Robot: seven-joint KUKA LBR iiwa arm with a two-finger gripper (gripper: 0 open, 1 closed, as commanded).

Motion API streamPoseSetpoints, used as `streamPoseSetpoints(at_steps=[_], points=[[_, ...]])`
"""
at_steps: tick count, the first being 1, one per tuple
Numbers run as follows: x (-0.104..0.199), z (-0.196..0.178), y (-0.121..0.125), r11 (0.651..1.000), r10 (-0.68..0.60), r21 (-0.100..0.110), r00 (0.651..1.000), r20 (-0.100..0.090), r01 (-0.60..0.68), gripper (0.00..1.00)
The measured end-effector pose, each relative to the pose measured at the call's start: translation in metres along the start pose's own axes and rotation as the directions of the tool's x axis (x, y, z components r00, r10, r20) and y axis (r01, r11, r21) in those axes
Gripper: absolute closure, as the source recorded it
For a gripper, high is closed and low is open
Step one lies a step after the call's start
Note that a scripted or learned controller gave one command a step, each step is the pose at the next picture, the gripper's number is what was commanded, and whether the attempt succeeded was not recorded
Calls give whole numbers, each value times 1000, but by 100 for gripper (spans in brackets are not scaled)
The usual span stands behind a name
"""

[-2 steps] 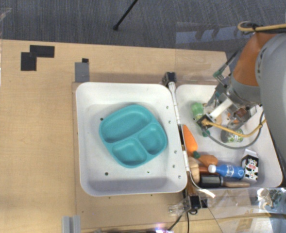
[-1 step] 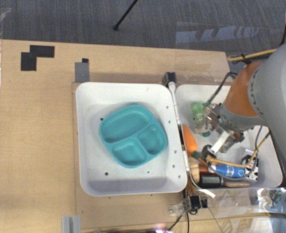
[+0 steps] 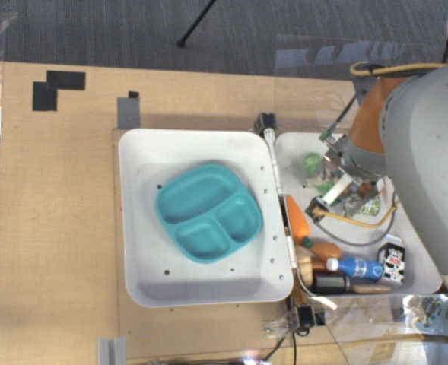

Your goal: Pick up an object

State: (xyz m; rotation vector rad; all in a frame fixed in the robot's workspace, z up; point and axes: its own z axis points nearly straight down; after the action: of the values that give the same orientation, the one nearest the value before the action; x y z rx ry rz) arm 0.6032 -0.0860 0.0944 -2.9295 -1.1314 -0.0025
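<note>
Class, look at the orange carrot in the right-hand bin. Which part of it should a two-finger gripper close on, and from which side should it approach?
Probably the carrot at mid-length, coming from above, with the fingers closing across its narrow width. It lies flat and long beside the bin wall; its lower end meets other objects, so the middle is freest.

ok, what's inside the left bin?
A teal divided plate lies inside the left bin, with three compartments holding nothing visible. Whatever is beneath the plate is covered.
</note>
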Motion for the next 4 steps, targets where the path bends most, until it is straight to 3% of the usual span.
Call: streamPoseSetpoints(at_steps=[1,2,3,4], points=[[22,9,28,995,103,0,995,1,-103,0],[4,8,9,985,-170,-2,985,0,170,0],[8,-5,10,984,-175,-5,984,-4,175,100],[-14,-38,18,1000,20,-1,1000,1,-20,100]])
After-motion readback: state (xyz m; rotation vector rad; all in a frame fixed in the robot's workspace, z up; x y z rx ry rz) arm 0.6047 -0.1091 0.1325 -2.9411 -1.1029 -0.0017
